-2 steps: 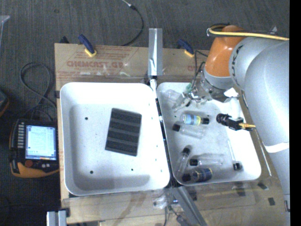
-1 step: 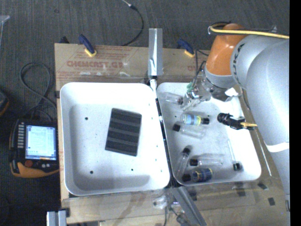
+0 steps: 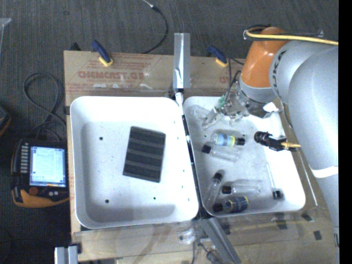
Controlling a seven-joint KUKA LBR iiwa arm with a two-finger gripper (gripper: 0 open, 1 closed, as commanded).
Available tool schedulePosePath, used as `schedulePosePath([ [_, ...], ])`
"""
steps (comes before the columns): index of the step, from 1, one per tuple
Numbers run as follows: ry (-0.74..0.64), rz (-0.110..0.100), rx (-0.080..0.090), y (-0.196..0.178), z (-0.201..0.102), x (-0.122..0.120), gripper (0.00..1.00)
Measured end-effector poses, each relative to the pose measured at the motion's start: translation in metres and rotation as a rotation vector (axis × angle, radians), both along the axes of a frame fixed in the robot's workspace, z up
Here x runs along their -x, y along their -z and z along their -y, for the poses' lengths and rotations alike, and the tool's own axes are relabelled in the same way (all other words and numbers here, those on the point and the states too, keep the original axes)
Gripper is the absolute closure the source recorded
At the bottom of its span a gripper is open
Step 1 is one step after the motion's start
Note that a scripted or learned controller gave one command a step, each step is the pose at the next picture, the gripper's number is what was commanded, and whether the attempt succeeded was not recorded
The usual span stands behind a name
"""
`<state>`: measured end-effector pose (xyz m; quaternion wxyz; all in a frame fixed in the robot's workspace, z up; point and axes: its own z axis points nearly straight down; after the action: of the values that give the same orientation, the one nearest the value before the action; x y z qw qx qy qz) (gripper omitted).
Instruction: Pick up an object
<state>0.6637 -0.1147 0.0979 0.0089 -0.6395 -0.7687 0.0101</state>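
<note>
Progress is basically nil — metal gripper [image 3: 234,108] hovers at the far end of the right-hand shallow white bin [image 3: 256,166], can't tell if it's spread or closed, and the small clear black-capped bottle [image 3: 227,141] lies loose near it.

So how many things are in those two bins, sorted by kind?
Black pad: 1
Labelled bottles: 2
Clear vials: 3, maybe more; they blur
Black cap: 1
Total: 7 at least

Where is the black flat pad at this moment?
In the camera view, the black pad lies near the middle of the left bin, apart from the small bottles in the right bin.
</note>
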Motion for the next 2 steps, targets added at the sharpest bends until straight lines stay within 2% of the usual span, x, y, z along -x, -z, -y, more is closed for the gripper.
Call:
schedulePosePath([
  [1, 0.0, -0.011, -0.003, -0.0076, -0.0003, 0.002, 1.0],
  [2, 0.0, -0.01, -0.003, -0.0079, -0.0004, 0.0017, 0.0],
])
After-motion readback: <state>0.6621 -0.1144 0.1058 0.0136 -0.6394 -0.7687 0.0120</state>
